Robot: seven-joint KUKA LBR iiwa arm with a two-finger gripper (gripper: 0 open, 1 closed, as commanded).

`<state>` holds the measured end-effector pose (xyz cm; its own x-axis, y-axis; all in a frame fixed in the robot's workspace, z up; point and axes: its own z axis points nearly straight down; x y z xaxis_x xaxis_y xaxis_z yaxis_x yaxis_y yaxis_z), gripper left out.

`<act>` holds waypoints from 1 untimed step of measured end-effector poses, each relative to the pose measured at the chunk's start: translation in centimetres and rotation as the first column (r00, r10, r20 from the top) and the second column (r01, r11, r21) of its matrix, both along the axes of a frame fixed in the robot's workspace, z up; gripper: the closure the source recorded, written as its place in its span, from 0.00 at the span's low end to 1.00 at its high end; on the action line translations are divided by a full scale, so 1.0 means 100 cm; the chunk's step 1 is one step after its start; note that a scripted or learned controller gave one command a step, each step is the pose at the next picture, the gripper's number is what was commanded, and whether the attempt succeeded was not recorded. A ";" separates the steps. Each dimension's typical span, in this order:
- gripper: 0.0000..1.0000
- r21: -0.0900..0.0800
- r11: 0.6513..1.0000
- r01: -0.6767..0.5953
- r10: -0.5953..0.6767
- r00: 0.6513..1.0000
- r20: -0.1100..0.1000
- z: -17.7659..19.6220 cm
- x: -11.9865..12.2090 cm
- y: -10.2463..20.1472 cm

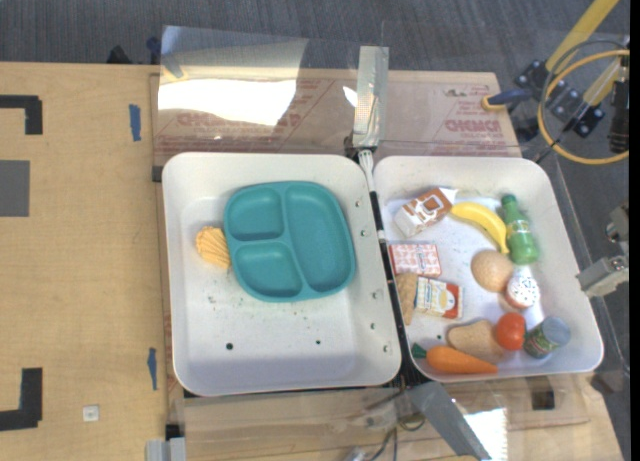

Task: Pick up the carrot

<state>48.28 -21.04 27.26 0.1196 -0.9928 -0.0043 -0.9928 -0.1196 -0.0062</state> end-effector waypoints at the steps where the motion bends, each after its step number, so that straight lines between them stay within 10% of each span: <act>1: 1.00 0.003 1.000 0.003 -0.003 1.000 0.004 0.010 0.002 0.001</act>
<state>48.46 -20.91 28.28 0.1171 -0.9931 -0.0065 -0.9931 -0.1170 -0.0107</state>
